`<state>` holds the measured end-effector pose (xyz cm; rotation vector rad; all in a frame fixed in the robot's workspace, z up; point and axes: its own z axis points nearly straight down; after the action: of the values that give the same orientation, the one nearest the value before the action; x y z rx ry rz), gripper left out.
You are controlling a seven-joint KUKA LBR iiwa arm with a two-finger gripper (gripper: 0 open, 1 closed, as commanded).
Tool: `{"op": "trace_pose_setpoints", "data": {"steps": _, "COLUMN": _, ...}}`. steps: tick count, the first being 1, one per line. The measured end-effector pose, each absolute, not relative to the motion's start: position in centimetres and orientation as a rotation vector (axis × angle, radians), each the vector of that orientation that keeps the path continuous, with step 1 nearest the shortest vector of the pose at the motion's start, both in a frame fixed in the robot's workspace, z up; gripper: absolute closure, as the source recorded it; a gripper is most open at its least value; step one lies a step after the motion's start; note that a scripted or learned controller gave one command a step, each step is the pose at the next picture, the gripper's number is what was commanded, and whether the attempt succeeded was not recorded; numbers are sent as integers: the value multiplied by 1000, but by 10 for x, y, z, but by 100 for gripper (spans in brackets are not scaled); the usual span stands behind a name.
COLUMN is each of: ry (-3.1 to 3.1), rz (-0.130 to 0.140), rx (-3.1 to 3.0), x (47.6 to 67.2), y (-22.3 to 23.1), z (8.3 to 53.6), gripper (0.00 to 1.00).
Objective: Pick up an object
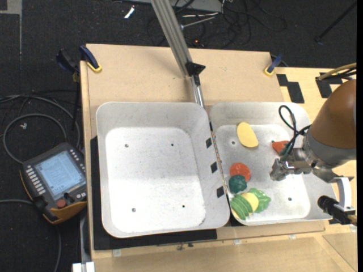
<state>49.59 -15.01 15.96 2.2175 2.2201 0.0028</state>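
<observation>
The right bin [295, 208] holds a yellow oval piece [247, 135] near its back. A red-orange round piece [240, 169] sits above a dark green piece [237, 183], and a light green and yellow piece [249, 202] lies by the front rim. A small orange-red piece [279, 147] lies beside the arm's wrist. My gripper [277, 171] hangs low over the right bin, right of the red and green pieces and apart from them. I see nothing between its fingers.
The left bin [113, 123] lies beside the right one. A grey pole [173, 30] slants from the top down to the bins' shared rim. A black cable [288, 120] loops off the wrist. A pendant [54, 177] rests left of the bench.
</observation>
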Motion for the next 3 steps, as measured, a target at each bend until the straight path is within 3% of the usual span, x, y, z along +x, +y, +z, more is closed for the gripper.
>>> {"op": "trace_pose_setpoints", "data": {"steps": 2, "ry": 2221, "rz": 5, "rx": 2212, "x": 502, "y": -150, "z": 265, "gripper": 100}}
{"op": "trace_pose_setpoints", "data": {"steps": 3, "ry": 2229, "rz": 1, "rx": 2214, "x": 519, "y": -110, "z": 255, "gripper": 100}}
